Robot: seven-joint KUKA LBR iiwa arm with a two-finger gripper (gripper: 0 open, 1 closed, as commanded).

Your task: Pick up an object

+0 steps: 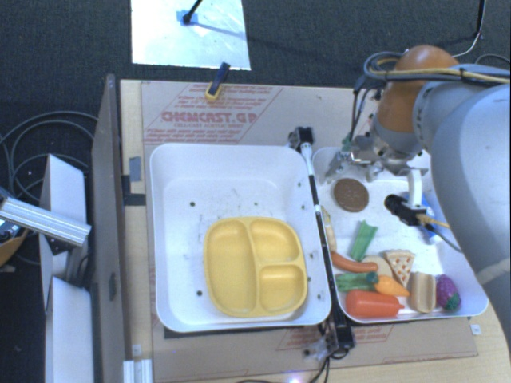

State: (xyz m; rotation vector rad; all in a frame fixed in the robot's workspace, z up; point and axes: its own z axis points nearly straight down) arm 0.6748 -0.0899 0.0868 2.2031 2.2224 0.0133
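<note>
Tool (348, 163) above cardboard-topped bench (231, 110)

bench (239, 106) bears 2 white bins (180, 182) side by side.

Arm (455, 134): grey, with an orange band directly above the wrist. Both bins, left bin (184, 182) and right bin (471, 298): white. Divided tray (255, 266), left of the gripper (375, 159): plain yellow. Round cookie (350, 195), just below the gripper: brown. Further below it: green piece (363, 239), orange carrot (353, 263), red pepper (371, 304), purple grapes (448, 291). Bench board (215, 110): tan, with red lettering.
</note>
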